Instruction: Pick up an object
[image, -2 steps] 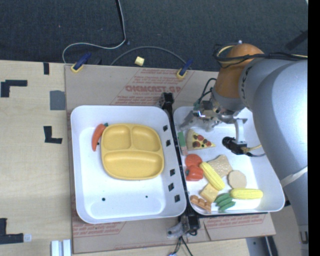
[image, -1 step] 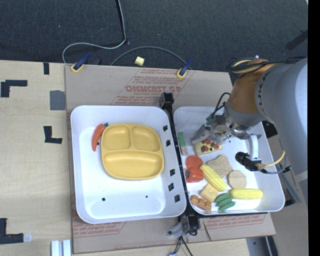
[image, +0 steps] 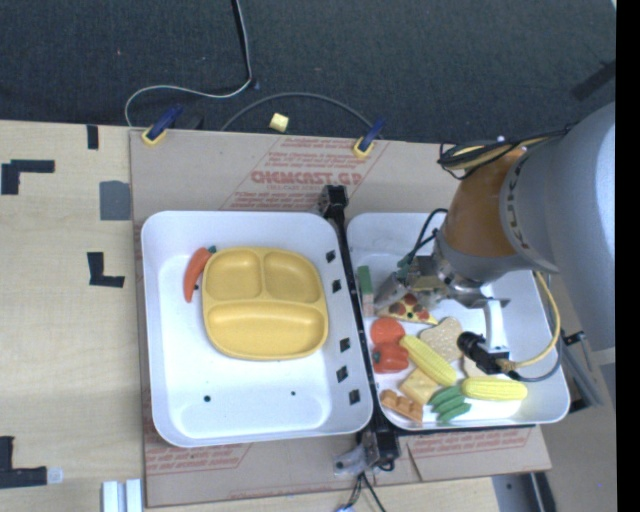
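Toy food lies heaped in the right bin (image: 520, 410): a tomato (image: 388, 331), two corn cobs (image: 428, 360), a green pea pod (image: 451, 403) and a cracker (image: 441, 334). The gripper (image: 415, 285) hangs low over that pile's upper edge; whether it grips anything cannot be told. In the left bin (image: 170, 330) a yellow divided plate (image: 265, 302) sits with a carrot (image: 195, 272) touching its left side
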